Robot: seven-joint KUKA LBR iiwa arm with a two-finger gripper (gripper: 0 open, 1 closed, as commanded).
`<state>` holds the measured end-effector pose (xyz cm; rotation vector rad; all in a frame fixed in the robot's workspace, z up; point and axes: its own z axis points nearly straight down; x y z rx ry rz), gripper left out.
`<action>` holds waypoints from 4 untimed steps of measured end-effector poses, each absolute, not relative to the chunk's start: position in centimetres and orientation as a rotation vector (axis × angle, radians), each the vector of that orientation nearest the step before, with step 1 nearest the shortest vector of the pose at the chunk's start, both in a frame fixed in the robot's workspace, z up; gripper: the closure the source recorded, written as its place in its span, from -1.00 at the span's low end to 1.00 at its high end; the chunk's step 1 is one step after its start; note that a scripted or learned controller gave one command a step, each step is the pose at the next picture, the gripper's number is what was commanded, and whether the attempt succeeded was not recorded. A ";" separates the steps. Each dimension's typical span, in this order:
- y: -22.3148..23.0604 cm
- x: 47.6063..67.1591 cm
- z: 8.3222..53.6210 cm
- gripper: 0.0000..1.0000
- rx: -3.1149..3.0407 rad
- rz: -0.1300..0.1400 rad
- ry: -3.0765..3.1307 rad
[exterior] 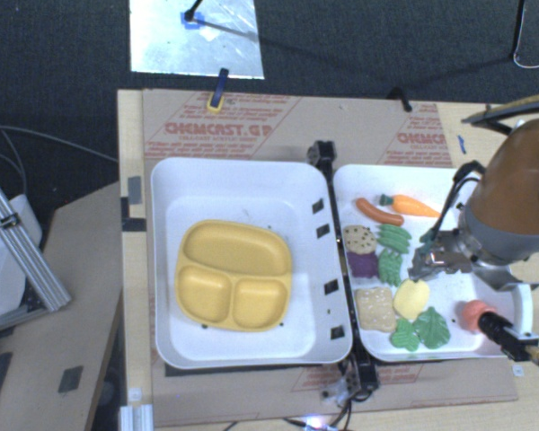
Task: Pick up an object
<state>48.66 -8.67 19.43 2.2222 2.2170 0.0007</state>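
Note:
The right bin (436, 180) holds several toy foods: a red sausage (378, 210), an orange carrot (413, 206), a cookie (357, 238), a purple piece (363, 263), a green pea pod (394, 239), a beige cracker (375, 307), a yellow lemon-like piece (411, 300), green leaves (422, 330) and a red-orange fruit (472, 313). My gripper (426, 266) hangs low over the bin's middle, just above the yellow piece and right of the green pea pod. Nothing shows between its fingers.
The left bin (242, 180) carries a yellow three-compartment plate (235, 273). A black clamp strip (334, 241) divides the bins. The grey and orange arm (516, 205) covers the right bin's right side. Cardboard lies under both bins.

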 end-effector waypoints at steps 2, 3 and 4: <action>-1.0 48.8 24.6 1.00 2.207 0.010 2.228; -0.3 48.7 19.2 1.00 2.220 0.002 2.223; -6.8 48.7 21.3 1.00 2.221 0.001 2.218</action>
